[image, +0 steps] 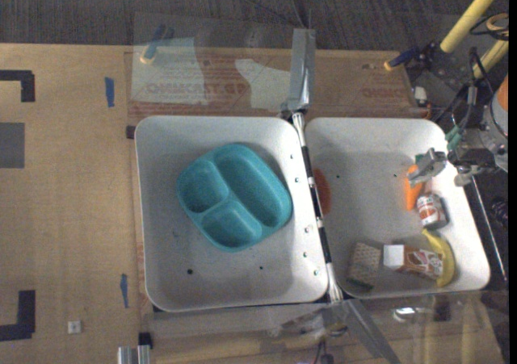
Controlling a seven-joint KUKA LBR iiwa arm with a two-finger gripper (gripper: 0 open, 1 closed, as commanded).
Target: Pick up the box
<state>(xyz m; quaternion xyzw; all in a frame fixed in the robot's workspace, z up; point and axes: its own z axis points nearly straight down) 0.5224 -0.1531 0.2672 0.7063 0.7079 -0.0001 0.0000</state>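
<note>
White plastic bins sit side by side, and my work is all in the right bin [355, 148]. The box [422, 260] lies flat near that bin's near edge, a brown carton with a white end, touching the banana [440, 257] on its right and just beside a speckled sponge [364, 261] on its left. Nothing has lifted it, so as I judge it the pick is not yet begun: I have to get over the box, come down, close on it and raise it.

My gripper [430, 162] hangs at the far right side of the same bin, above an orange carrot-like thing [414, 190], with a small can [431, 211] just nearer than that. It is well apart from the box, with nothing visibly in its grasp. Whether it is spread or closed I cannot tell; from this slant it is a small grey shape against dark cabling.

The left bin [161, 257] holds a teal divided plate [234, 194], no part of my job. An orange thing [321, 190] lies along the right bin's left wall, perhaps partly hidden by the rim; I cannot name it. The box's print is too blurred to read, and the banana hides how much free edge its right side offers me.
</note>
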